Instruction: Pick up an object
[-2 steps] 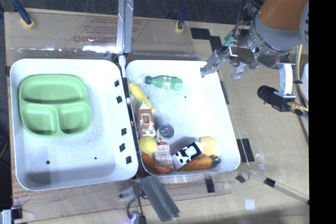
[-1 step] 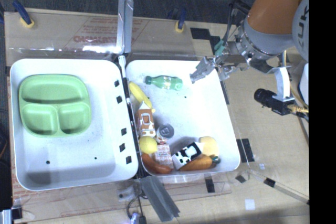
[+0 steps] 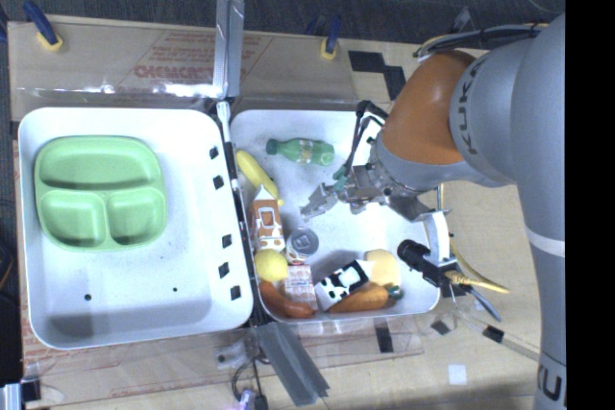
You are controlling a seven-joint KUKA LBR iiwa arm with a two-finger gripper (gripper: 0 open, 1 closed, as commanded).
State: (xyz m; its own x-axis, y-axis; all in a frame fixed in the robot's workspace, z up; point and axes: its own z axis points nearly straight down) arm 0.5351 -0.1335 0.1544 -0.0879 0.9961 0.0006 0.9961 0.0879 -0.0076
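My gripper [image 3: 322, 199] hangs over the middle of the right bin [image 3: 332, 122], pointing left, with the grey and orange arm behind it on the right. Below and left of it lie a small round can [image 3: 303, 241] and an upright orange-and-white carton [image 3: 266, 224]. A green bottle [image 3: 301, 151] lies on its side beyond the gripper, with a yellow banana [image 3: 254, 171] by the bin's left wall. I see nothing in the gripper.
Along the right bin's near wall crowd a lemon [image 3: 272, 266], a small box [image 3: 299, 281], a sausage [image 3: 286, 303], a black-and-white item [image 3: 343, 282], a carrot [image 3: 365, 301] and a pale yellow item [image 3: 381, 266]. The left bin [image 3: 125, 302] holds a green divided tray [image 3: 99, 190].
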